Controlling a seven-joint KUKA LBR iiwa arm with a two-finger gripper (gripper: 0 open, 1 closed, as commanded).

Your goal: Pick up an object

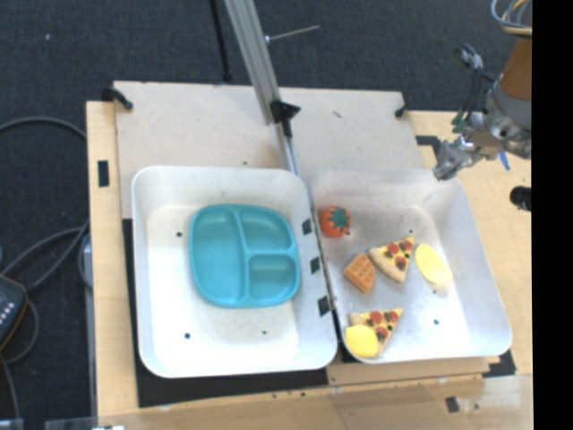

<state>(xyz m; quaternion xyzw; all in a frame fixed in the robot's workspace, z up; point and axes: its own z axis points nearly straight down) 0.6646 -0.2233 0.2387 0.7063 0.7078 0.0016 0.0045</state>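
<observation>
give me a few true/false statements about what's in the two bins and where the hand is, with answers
1. The blue divided tray lies in the left bin. True.
2. The toy tomato sits in the blue divided tray. False: it lies in the right bin, near the wall between the bins.
3. Two toy pizza slices lie in the right bin. True: one is near the middle, the other near the front edge.
4. The hand is over the left bin. False: it is at the back right corner of the right bin.
5. The waffle piece lies on top of the toy tomato. False: they lie apart, the waffle piece nearer the front.
</observation>
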